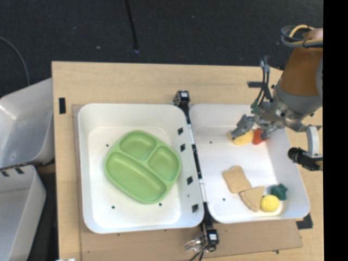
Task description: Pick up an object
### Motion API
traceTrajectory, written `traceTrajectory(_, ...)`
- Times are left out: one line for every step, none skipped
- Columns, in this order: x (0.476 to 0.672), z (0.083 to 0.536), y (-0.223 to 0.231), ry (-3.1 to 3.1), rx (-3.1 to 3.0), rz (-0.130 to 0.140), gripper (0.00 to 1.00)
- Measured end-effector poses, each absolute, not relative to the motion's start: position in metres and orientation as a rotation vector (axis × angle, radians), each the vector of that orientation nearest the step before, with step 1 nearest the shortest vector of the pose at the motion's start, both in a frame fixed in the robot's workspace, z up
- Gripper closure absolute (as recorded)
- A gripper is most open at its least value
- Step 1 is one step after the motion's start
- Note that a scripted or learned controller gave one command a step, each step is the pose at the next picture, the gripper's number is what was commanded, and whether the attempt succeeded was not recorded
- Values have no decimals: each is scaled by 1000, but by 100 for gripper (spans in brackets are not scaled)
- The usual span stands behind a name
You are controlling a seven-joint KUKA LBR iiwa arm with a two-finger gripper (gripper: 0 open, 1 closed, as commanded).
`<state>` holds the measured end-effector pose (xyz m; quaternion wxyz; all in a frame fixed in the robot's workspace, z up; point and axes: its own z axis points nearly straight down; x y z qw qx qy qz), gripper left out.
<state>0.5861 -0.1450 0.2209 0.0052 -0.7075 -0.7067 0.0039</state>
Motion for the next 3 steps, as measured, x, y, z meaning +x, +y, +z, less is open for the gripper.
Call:
traceTrajectory(589,229,-145,-2224,-2220,-1,0)
traceTrajectory(591,179,-137,-2223,-2217,4,0)
traceTrajectory(588,117,-141,-2220,-2221,5,0)
